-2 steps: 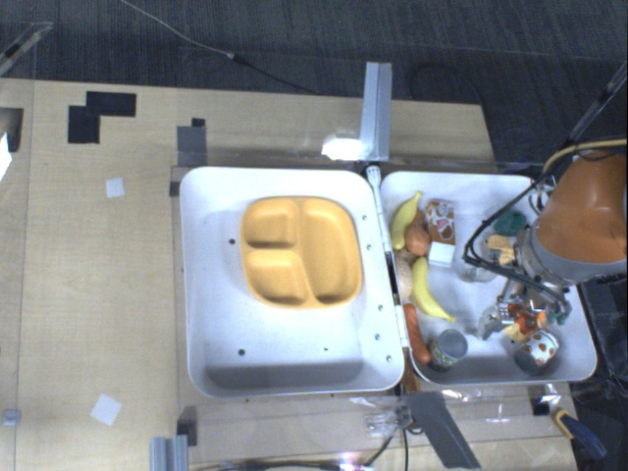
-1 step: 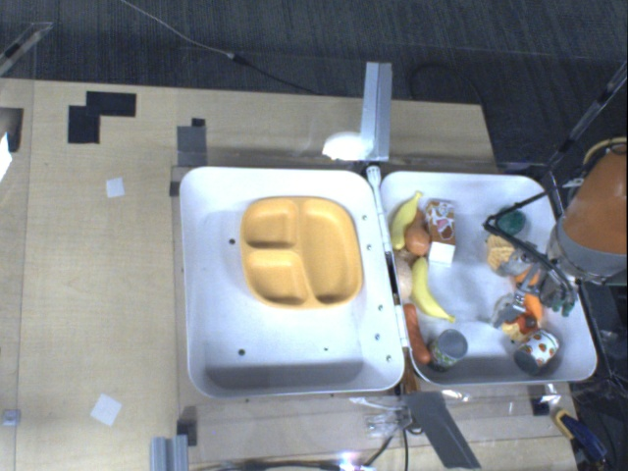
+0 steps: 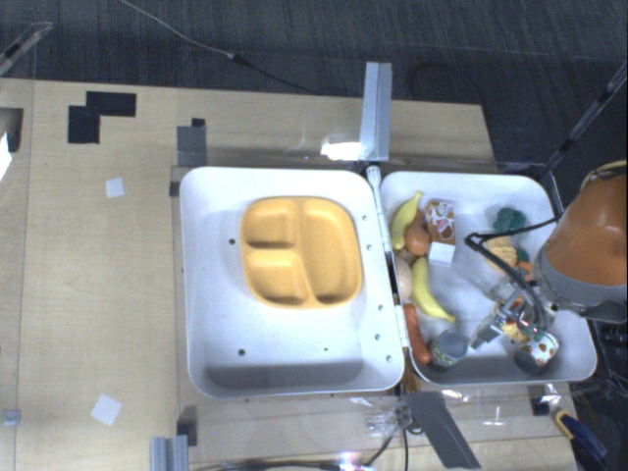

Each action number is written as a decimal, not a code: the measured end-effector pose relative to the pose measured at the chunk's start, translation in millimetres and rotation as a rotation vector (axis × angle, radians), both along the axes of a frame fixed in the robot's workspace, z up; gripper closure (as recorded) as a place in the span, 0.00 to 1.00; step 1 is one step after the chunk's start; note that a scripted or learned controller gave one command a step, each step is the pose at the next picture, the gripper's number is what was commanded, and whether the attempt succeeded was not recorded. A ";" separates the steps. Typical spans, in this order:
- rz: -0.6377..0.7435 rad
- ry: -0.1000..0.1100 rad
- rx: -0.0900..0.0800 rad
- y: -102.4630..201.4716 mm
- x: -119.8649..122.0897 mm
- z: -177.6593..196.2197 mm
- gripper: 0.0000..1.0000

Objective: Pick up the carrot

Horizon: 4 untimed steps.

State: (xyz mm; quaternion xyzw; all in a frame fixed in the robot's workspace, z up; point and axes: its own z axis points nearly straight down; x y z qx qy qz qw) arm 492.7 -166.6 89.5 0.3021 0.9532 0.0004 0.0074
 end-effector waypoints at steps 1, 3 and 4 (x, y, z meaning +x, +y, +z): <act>-0.119 0.003 0.002 -38.0 117.5 -2.1 0.00; -0.381 0.001 0.007 8.1 70.1 -0.9 0.00; -0.522 0.000 0.010 5.0 59.2 -0.8 0.00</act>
